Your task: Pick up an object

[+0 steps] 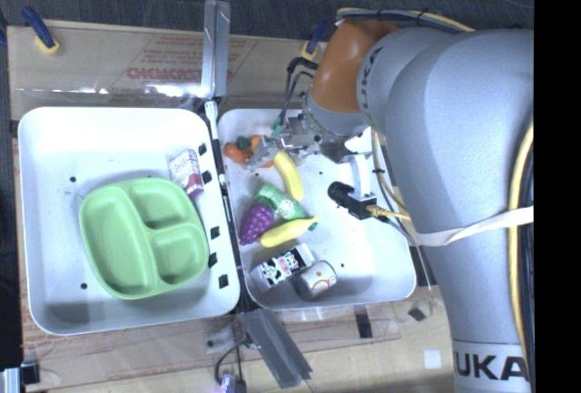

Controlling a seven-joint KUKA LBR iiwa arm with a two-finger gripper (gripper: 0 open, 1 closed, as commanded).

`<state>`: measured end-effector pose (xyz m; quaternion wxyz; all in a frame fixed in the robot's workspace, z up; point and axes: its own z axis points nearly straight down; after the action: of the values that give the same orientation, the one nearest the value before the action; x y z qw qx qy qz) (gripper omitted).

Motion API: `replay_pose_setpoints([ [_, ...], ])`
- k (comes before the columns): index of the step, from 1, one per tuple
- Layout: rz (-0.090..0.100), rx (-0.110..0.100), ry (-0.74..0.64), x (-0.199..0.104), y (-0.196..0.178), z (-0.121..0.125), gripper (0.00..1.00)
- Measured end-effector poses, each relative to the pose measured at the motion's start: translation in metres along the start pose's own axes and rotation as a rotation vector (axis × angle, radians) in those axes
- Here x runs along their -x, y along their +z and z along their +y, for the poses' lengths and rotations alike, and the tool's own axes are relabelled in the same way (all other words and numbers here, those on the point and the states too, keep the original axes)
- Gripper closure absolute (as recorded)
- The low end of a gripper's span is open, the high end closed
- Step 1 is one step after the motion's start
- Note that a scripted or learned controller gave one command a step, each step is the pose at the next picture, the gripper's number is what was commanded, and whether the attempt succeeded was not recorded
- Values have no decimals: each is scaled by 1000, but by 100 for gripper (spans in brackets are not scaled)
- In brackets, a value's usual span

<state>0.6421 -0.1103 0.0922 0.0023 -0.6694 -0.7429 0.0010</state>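
Note:
My gripper [275,142] is low in the right bin [381,269], near its far left corner. It sits just above the upper end of a yellow banana [290,175] and beside a small orange carrot-like toy [241,149]. Below these lie a green toy [277,199], purple grapes [256,221] and a second yellow banana [284,232]. A black-and-white carton [280,264] and a small can [316,279] rest near the front wall. The wrist hides the fingertips.
The left bin [54,146] holds a green divided plate [145,235] and a pink-and-white packet [186,170] by the wall between the bins. The grey arm [454,155] covers the right bin's right side. A black plug on a cable [350,199] hangs over the bin's middle.

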Motion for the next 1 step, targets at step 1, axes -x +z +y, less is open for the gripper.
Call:
replay_pose_setpoints([
  [1, 0, -1, -4, -1, -10, 0, 100],
])
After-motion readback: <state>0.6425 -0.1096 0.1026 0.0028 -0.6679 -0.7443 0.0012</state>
